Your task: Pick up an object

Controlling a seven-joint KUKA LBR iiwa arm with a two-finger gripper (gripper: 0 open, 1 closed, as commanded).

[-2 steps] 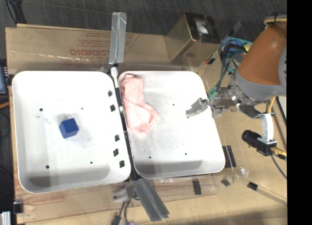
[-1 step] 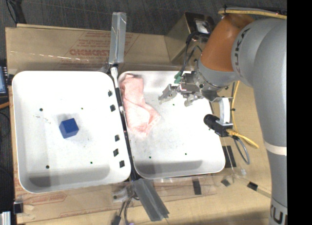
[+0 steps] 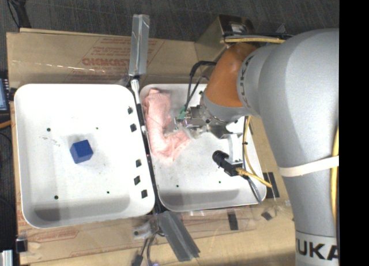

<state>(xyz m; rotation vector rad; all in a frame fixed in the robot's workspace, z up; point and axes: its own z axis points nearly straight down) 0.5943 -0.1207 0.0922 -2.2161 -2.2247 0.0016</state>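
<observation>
Camera view: two white bins side by side on a worktop (image 3: pixel 52 57). Left bin (image 3: pixel 34 201): one small blue block (image 3: pixel 82 150), left of the middle. Right bin (image 3: pixel 202 198): a crumpled pink cloth (image 3: pixel 158 123) along the left wall. Big grey arm (image 3: pixel 294 103) with an orange band (image 3: pixel 226 80), reaching in from the right. Hand (image 3: pixel 189 122) low in the right bin, right at the cloth's edge. Open or closed: cannot tell.
</observation>
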